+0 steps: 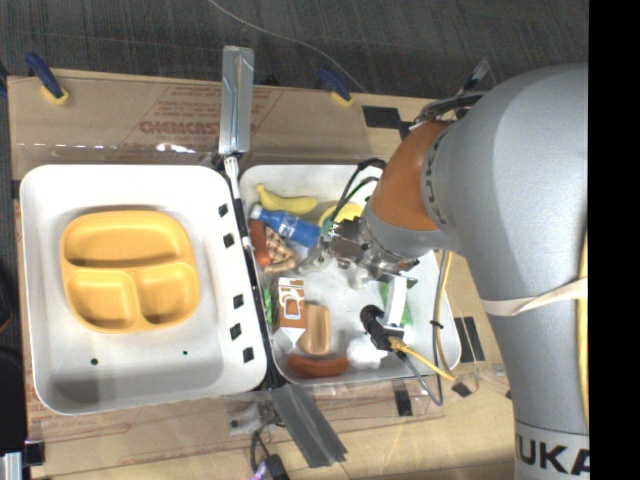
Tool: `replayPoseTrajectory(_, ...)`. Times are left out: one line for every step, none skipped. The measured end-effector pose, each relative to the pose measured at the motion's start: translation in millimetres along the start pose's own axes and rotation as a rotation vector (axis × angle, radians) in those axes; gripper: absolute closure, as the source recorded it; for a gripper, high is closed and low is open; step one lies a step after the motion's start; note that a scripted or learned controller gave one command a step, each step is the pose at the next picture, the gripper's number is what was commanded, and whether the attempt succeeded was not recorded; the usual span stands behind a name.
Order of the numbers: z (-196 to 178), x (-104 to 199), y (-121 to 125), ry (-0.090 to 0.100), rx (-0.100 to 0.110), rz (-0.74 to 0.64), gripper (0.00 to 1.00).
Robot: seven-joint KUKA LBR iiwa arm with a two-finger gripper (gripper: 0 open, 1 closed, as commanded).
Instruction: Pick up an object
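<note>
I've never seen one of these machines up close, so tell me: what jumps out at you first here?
The big grey arm with its orange band fills the right side, bending down into the right bin. That bin holds a jumble of small things, among them a yellow banana at its far end and a brown sausage at its near edge. In the left bin a yellow divided tray lies by itself.

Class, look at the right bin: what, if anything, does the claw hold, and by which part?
It cannot be told: the claw is low among the items in the right bin.
</note>
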State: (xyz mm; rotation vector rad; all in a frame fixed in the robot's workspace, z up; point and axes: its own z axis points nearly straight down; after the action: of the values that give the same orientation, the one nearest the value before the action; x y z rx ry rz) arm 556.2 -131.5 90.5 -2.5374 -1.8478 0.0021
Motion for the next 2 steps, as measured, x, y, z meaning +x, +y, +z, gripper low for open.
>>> replayPoseTrajectory(-38,28,52,0.000,-0.001,0.435,0.00)
replayPoseTrajectory(-2,17,26,0.001,-0.003,0.217,0.00)
